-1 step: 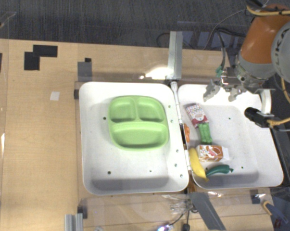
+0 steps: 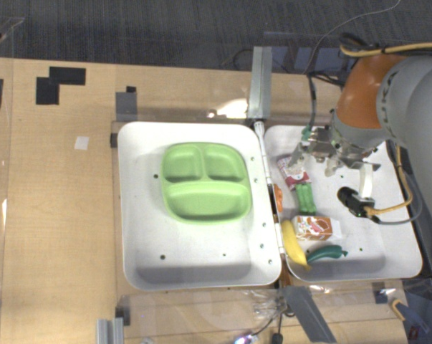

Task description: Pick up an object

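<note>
The right bin [image 2: 395, 253] holds several small objects. A yellow banana [image 2: 292, 244] lies at its front left, touching a red and white box [image 2: 317, 227]. A dark green vegetable [image 2: 327, 253] lies just in front of the box. Further back are a green packet [image 2: 306, 200] and a pink and white wrapper [image 2: 290, 168]. An orange item [image 2: 278, 200] rests against the left wall. My gripper [image 2: 320, 152] hangs over the back of this bin, just right of the wrapper and above the green packet. Nothing is visibly held in it.
The left bin [image 2: 140, 213] holds a green divided plate [image 2: 205, 180]. A metal divider [image 2: 260, 84] runs back between the bins. A black connector with a yellow cable [image 2: 354, 201] hangs from the arm over the right bin. The grey arm with its orange band [image 2: 362, 92] covers the back right.
</note>
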